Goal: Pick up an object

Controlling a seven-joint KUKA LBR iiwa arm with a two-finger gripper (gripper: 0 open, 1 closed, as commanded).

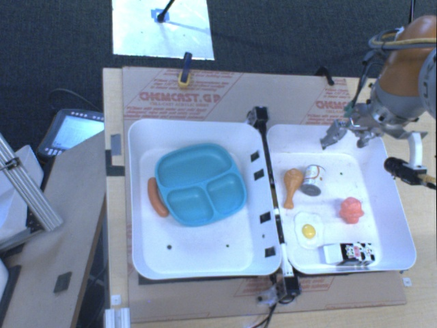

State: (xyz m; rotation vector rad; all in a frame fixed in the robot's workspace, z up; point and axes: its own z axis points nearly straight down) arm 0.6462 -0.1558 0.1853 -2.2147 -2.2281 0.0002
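The right bin [396, 203] holds a toy chicken drumstick [292, 184], a small tin can [313, 181] lying beside it, a pink-red strawberry-like toy [351, 210], a fried egg [308, 230] and a black-and-white milk carton [349, 253] at the front. My gripper [347, 136] hangs over the right bin's back edge, above and behind the can. It is open, its two fingers spread apart with nothing between them.
The left bin [136, 156] holds a blue divided plate [200, 183] and an orange sausage [157, 197] at the plate's left. A black hinged divider [268, 197] runs between the bins. A yellow clamp [184, 79] sits on the cardboard behind.
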